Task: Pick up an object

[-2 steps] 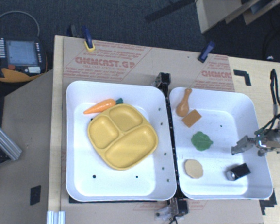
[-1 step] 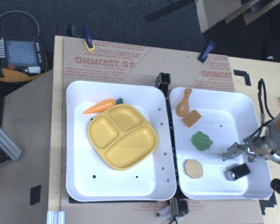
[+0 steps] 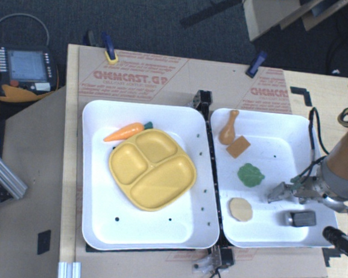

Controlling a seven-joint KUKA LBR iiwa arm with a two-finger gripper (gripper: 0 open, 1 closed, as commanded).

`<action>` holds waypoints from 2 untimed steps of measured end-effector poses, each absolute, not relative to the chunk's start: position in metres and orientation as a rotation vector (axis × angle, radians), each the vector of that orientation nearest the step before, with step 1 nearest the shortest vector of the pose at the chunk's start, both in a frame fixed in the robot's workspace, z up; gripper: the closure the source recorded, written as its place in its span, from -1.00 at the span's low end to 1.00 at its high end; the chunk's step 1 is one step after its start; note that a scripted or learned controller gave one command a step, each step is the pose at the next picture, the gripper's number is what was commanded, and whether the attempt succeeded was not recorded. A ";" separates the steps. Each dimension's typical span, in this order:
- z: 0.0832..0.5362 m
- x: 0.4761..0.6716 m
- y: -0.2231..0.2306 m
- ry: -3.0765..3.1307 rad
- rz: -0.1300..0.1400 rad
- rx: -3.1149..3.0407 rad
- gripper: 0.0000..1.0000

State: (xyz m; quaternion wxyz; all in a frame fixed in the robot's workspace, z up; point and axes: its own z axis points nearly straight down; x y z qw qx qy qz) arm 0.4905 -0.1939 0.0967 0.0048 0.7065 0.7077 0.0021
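Four items share your right bin point(image 3: 274, 238): drumstick point(image 3: 228, 128), brown block point(image 3: 238, 146), broccoli point(image 3: 251, 175), cookie point(image 3: 240, 209). Gripper point(image 3: 286, 206) right of broccoli; jaws spread, gripping nothing.

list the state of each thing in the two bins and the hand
carrot: lying in the left bin, against the yellow plate's rim
yellow plate: flat, compartments bare
drumstick: lying in the right bin
brown block: lying beside the drumstick
broccoli: loose, not held
cookie: lying flat
hand: low over the right bin, nothing seen in it
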 end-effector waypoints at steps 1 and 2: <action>0.105 0.488 -0.194 2.217 0.001 2.218 1.00; 0.168 0.489 -0.194 2.217 0.004 2.214 1.00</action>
